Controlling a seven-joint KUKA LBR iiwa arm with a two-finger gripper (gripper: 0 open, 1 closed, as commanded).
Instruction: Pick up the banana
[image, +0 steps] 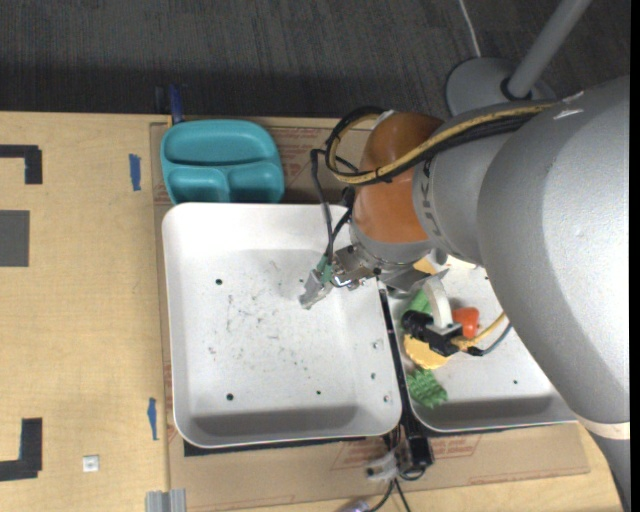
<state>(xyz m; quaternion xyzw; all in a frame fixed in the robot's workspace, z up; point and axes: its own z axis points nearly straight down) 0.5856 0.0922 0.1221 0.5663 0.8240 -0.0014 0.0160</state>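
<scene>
Tan board (80, 300) underlies two white bins. Over the left bin (250, 350), near its right wall, hangs the gripper (314, 291); whether its jaws stand apart or together I cannot tell. Across the divide, in the right bin (490, 395), the banana (424, 350) lies partly covered, just beside a green toy (428, 388) and near an orange piece (467, 322). It is probably light, smooth and curved, apt to slip, and best taken across its middle. Close neighbours leave little room there. A teal tray (220, 165) sits behind the left bin.
</scene>
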